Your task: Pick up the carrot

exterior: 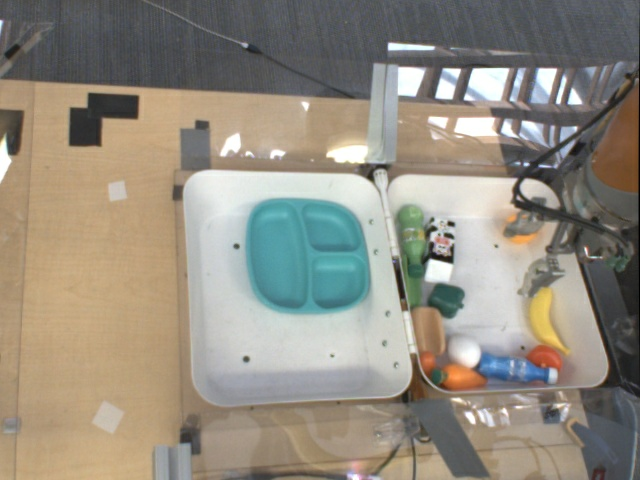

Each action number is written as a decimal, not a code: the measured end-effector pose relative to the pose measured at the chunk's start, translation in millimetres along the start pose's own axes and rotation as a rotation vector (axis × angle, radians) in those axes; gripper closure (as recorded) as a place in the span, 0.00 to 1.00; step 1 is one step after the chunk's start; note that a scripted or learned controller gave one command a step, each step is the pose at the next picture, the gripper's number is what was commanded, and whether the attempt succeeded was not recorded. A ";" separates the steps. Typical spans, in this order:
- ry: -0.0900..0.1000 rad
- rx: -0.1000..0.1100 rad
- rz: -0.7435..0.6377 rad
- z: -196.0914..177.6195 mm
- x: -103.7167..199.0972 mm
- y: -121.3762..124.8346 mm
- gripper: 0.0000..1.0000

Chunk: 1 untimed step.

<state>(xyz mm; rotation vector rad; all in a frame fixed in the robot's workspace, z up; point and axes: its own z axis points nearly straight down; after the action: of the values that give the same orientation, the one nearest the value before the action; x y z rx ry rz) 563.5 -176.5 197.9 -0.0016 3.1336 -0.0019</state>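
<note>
Currently the carrot (462, 376) lies at the near wall of the right bin (480, 193), just below the white egg (463, 351) and touching the blue bottle (516, 371)'s end, likely tumbled there with the other toys. The gripper (540, 273) hangs just above the banana (543, 320), well apart from the carrot; whether it is spread or pressed together I cannot tell. No writing is legible.

Orange carrot (460, 376), lying flat, right bin's front edge, beside white egg
</note>
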 end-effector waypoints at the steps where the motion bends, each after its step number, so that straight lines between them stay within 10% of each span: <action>1: -0.012 0.004 -0.077 107.2 -36.2 -29.8 0.00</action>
<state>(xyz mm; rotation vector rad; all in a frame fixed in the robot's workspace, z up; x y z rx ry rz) 600.6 -206.4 91.0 -0.1215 3.1197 -0.0089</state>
